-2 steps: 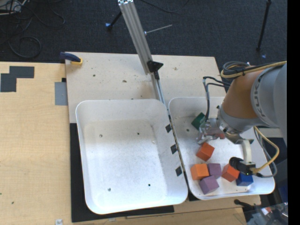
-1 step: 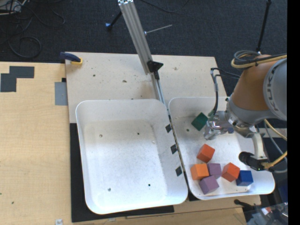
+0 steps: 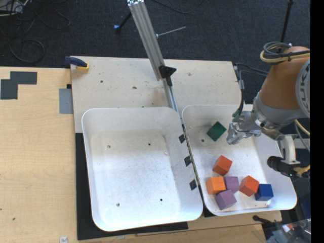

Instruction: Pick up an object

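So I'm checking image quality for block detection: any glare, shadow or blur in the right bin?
Camera view: even, soft lighting, no harsh glare on the right bin; faint shadows under the green block and the gripper; the blocks look slightly soft but distinct.

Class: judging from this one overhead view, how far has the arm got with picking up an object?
Done: the gripper has reached the right bin, beside the green block. In hand: nothing visibly gripped. Left: grasping and lifting; every block, including the orange cube, lies on the floor.
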